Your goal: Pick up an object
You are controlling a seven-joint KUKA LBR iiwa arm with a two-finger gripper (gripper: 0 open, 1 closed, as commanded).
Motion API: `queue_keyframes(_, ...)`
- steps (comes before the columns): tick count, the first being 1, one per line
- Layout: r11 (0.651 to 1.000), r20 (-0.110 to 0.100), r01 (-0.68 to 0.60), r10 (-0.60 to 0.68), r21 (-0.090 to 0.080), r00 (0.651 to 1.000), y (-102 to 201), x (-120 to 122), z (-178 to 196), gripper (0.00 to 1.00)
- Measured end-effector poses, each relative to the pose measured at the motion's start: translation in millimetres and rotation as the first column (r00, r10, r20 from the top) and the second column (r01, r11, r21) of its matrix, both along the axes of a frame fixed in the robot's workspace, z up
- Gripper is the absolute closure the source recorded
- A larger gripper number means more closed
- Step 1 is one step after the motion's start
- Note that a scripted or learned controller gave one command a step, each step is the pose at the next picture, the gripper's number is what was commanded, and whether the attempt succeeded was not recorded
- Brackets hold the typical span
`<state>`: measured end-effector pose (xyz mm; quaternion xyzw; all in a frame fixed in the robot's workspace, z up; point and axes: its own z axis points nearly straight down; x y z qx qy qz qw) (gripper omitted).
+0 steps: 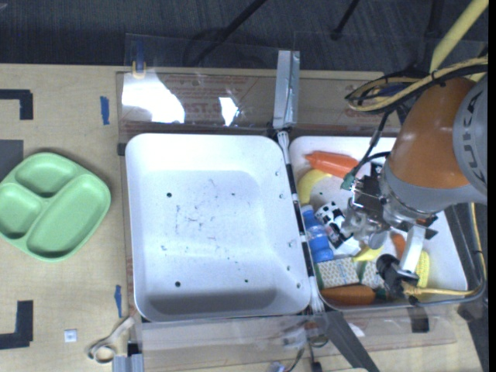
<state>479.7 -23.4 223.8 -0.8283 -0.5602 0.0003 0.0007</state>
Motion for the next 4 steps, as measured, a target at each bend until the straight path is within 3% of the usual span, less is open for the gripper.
queue_keyframes(1, 0.999, 0.001, -0.044, 0.044, -0.001, 0.999, -36.7, 24.6, -18.2, 1.00)
queue_keyframes(2, 0.993, -0.001, -0.118, 0.118, 0.001, 0.993, -69.7, 0.0, -27.5, 1.00)
queue_keyframes(3, 0.973, -0.001, -0.229, 0.229, 0.001, 0.973, -23.5, -0.2, -39.9, 1.00)
queue_keyframes(4, 0.999, 0.001, -0.037, 0.037, -0.001, 0.999, -21.5, 0.2, -3.5, 1.00)
